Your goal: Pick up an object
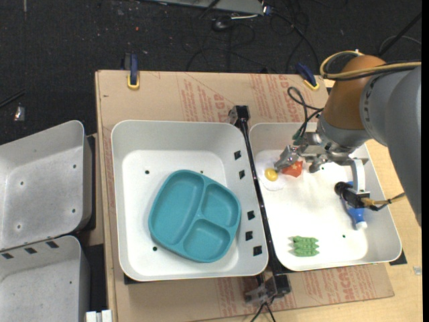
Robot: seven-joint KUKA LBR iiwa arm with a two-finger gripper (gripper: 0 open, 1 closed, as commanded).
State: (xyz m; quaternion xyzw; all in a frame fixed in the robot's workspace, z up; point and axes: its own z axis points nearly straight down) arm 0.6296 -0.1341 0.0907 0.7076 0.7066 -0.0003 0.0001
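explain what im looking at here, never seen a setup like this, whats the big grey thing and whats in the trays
The big grey thing with the orange band is a robot arm, reaching in from the right. One fixed camera looks down at a slant on a bench bearing two shallow white bins. The left bin holds a teal divided plate. The right bin holds a small yellow object, a red-orange object, a green pea pod toy and a blue and white tool. The arm's gripper hangs just above the red-orange object; whether it grips anything is too small to tell.
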